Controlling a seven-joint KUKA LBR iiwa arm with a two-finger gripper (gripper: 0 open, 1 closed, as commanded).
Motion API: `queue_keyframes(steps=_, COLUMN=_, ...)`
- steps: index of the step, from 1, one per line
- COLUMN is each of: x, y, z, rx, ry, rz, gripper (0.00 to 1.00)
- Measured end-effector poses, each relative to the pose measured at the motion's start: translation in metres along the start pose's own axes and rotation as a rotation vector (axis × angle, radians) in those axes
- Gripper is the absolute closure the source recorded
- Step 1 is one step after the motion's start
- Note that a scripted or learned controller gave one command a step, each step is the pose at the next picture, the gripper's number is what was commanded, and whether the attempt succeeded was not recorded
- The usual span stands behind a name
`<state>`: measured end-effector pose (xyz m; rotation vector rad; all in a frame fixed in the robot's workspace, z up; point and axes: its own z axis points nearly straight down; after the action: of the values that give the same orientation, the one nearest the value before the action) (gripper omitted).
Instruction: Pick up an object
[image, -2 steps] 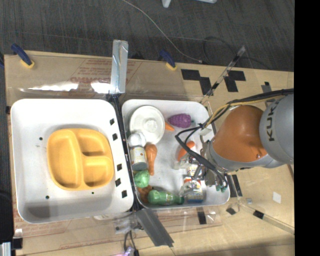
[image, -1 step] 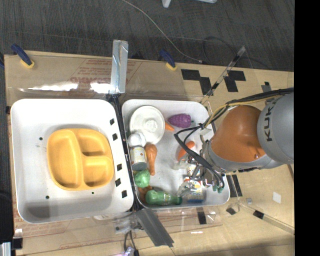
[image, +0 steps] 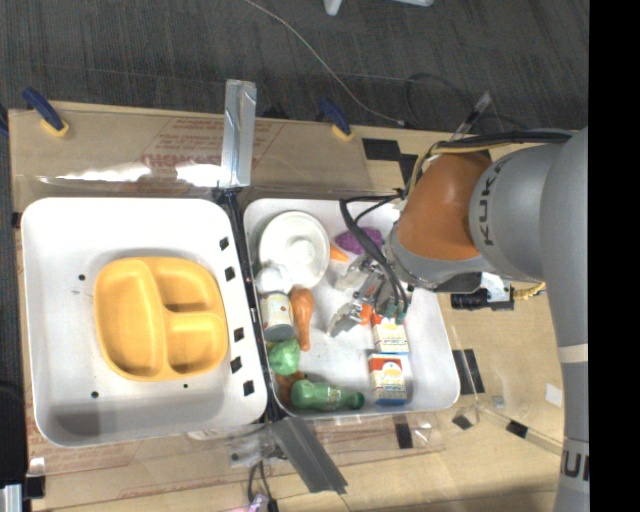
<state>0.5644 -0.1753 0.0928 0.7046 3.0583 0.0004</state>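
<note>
I see my grey arm with the orange band (image: 445, 205) reach in from the right and bend down into the right white bin (image: 432, 385), with "KUKA" on its side. I cannot tell the state of my tool (image: 362, 300). It hangs low between the small orange carrot (image: 302, 315) and the red and white box (image: 389, 366), whose label I cannot read.

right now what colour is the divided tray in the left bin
Yellow: the divided tray sits in the left bin, best seen in the camera view.

Robot lab: taped cardboard bench (image: 150, 150), clamps (image: 45, 112), cables (image: 330, 70).
</note>
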Motion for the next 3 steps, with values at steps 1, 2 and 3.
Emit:
queue_keyframes(steps=1, x=0.064, y=0.042, z=0.001, rx=0.0, ry=0.004, rz=-0.034, gripper=0.0)
queue_keyframes(steps=2, x=0.063, y=0.043, z=-0.01, rx=0.0, ry=0.001, rz=-0.04, gripper=1.0)
queue_keyframes(steps=3, x=0.02, y=0.036, z=-0.197, rx=0.0, ry=-0.013, rz=-0.165, gripper=1.0)
